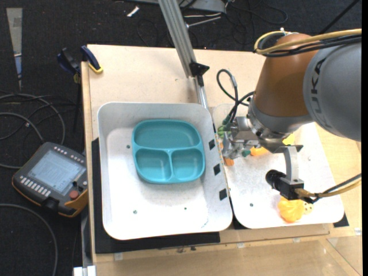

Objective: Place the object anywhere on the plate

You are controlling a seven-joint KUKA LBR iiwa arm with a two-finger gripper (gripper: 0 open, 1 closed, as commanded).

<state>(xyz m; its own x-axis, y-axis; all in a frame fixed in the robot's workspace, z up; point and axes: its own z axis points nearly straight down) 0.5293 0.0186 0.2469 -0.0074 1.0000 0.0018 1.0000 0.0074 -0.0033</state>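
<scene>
A teal plate (168, 150) with three compartments lies in the left bin (115, 211). My gripper (232, 147) hangs low over the left edge of the right bin (253, 209), just right of the plate. Small objects lie around it: an orange piece (229, 162) right below it, a green piece (246, 152) and an orange one (259, 151) beside it. A yellow-orange object (291, 210) rests near the right bin's front edge. The arm's wrist hides what is directly under the gripper.
A grey metal bar (179, 33) slants down from the top to the wall between the bins. A black fitting with cables (284, 181) hangs off the arm over the right bin. A teach pendant (49, 177) lies left of the bench.
</scene>
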